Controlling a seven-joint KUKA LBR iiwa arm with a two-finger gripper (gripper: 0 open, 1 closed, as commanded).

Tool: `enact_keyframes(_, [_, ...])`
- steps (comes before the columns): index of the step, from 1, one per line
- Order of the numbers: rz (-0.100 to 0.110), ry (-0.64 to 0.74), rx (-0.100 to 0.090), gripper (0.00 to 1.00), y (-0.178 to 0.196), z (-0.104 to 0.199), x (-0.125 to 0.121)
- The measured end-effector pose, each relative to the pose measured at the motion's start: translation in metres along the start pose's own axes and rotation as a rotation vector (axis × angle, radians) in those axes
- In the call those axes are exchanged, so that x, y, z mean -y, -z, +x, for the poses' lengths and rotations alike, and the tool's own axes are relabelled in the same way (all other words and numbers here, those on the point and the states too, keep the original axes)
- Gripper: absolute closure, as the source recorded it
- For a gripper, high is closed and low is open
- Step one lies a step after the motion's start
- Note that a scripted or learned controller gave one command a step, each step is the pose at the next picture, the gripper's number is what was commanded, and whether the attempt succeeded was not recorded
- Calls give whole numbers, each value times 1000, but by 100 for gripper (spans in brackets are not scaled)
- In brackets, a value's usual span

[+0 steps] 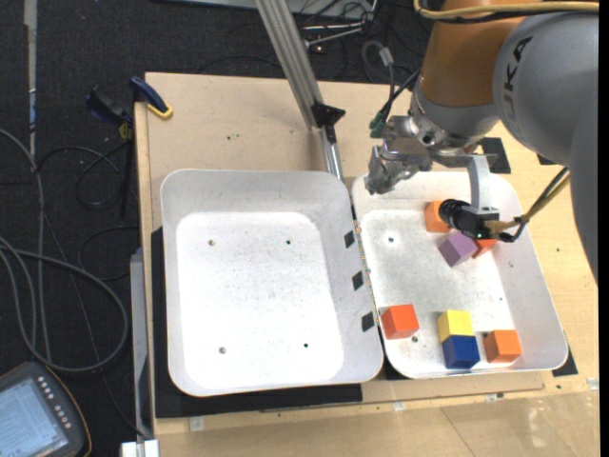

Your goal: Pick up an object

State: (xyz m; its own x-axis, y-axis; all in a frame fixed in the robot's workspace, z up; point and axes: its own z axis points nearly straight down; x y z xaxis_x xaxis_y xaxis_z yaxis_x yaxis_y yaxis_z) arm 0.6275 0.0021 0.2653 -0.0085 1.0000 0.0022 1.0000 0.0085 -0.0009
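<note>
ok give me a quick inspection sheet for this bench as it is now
surface: wooden bench bearing two white bins, left bin and right bin
job's things: in the right bin, orange cube, yellow block, blue block, orange block, purple block, orange piece
clutter: clamps at the bench's far left corner
grippers: gripper above the right bin's far edge
cables: black cables on the floor at left
surroundings: tablet at lower left

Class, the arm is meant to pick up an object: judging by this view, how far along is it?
Done: nothing lifted. The orange cube, yellow block, blue block and purple block all lie in the right bin. In hand: the gripper hangs over the bin's far-left corner. Left: descend, grasp, lift.
</note>
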Motion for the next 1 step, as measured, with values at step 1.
enact_keyframes(1, [3, -1, 1, 100, -18, 49, 23])
